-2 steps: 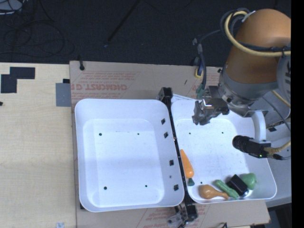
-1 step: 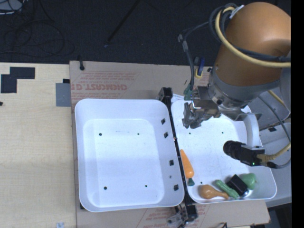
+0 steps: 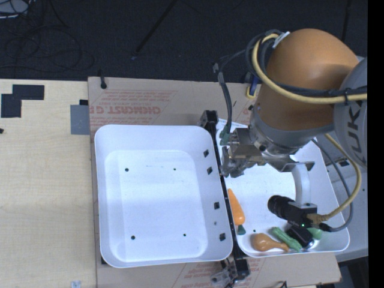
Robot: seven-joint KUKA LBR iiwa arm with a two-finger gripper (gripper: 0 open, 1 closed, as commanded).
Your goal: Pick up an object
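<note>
I see my claw [image 3: 235, 161] by the right bin's [image 3: 336, 236] left wall, can't tell its grip, and the toy carrot [image 3: 236, 207] lies just below it, pointing up toward it.

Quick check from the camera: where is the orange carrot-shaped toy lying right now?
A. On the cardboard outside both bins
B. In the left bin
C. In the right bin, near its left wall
C: the orange carrot lies inside the right bin, close along its left wall.
</note>
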